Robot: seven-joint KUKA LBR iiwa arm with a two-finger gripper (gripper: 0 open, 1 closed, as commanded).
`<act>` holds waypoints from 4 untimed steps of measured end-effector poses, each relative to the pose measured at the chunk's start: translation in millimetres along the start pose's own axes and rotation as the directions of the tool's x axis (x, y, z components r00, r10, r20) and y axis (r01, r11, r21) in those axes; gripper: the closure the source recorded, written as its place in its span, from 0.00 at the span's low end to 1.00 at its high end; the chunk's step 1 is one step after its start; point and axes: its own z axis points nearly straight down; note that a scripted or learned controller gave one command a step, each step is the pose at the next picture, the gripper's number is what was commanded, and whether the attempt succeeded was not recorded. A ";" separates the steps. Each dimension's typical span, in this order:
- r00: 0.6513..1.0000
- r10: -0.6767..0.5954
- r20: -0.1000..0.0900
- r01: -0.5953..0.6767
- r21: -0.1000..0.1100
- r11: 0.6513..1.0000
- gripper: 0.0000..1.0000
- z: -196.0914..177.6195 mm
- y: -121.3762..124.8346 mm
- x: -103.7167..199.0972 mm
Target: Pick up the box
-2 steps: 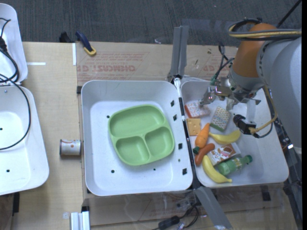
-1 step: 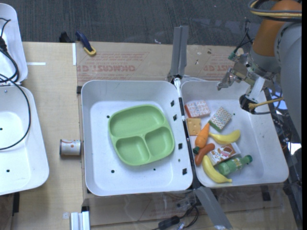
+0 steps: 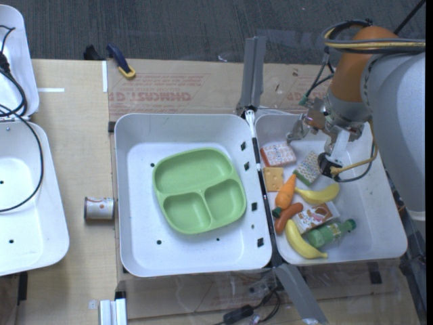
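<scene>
2 shallow white bins sit side by side on the counter (image 3: 74,114): the left bin (image 3: 135,249) and the right bin (image 3: 379,249). We see the grey arm (image 3: 399,107) reaching in from the view's right, its orange band (image 3: 352,73) above the far end of the right bin. The claw (image 3: 312,128) hangs over that bin's far part. From this slant we cannot tell whether it is wide or narrow, or whether it holds anything.

The left bin carries 1 pale green plate (image 3: 199,189) with 3 compartments, lying flat near its middle.

The right bin is crowded. A pink-and-white box (image 3: 278,154) lies flat near the wall shared with the left bin, just beside and below the claw in the view. A green-patterned box (image 3: 309,167) lies to its right, close under the wrist. Nearer the front, a printed carton (image 3: 314,217) lies between 2 bananas, the upper banana (image 3: 318,193) and the lower banana (image 3: 302,240). An orange cracker square (image 3: 273,178) sits just below the pink-and-white box. 2 carrots, the larger carrot (image 3: 286,190) and the smaller carrot (image 3: 289,213), lie between the cracker square and the carton. A green bottle (image 3: 331,233) lies on its side against the carton.

Out on the counter, a small can (image 3: 99,208) lies just left of the left bin, and a blue-and-yellow tool (image 3: 120,61) lies well apart near the far edge.
</scene>
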 end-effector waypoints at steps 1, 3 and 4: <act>0.997 0.075 -0.003 -0.075 -0.009 0.997 0.00 3.9 -46.2 -5.9; 0.994 0.110 0.000 -0.110 0.005 0.994 0.00 -14.0 -75.1 -49.1; 0.996 0.092 -0.003 -0.092 -0.009 0.996 0.00 4.9 -88.2 -42.7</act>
